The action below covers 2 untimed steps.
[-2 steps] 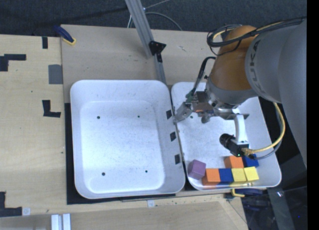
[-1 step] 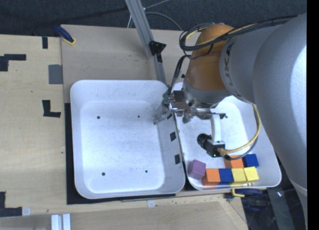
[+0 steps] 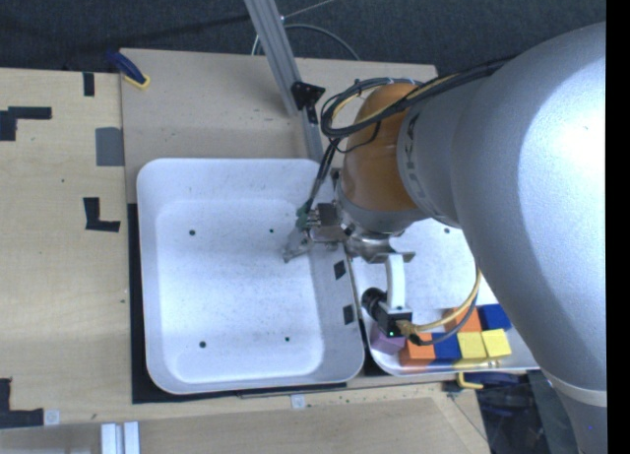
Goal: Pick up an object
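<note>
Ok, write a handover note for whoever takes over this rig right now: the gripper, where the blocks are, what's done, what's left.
Gripper: low over the right side of the left bin, by the rim shared with the right bin. It holds nothing that I can see.
Things: orange block, blue block, yellow blocks and a purple piece are clustered in the right bin's near corner, partly under the arm.
Done: no object is picked up yet.
Left: probably move over to the cluster, grasp one block and lift it.
</note>
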Motion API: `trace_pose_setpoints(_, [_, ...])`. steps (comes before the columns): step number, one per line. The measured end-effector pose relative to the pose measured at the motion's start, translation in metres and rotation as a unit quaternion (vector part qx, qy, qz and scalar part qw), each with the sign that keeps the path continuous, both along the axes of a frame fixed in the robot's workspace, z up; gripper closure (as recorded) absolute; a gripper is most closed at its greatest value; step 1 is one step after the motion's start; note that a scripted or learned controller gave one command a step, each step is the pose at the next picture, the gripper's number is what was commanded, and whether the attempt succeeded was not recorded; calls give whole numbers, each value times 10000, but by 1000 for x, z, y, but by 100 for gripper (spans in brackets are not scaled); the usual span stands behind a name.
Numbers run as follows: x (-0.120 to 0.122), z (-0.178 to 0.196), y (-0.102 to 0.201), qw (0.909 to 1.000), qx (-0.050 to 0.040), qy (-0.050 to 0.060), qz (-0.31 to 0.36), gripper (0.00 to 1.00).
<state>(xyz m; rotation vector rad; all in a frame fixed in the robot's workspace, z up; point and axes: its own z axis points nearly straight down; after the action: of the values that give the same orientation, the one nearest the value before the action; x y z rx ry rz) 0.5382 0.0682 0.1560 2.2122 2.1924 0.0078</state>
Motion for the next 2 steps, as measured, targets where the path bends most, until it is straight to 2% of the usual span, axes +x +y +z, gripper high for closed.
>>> trace_pose_setpoints(1, [1,-1,2,10000,-21,-6,-38,0])
trace_pose_setpoints(2, [-3,-6,5,10000,-44,-74,-36,0])
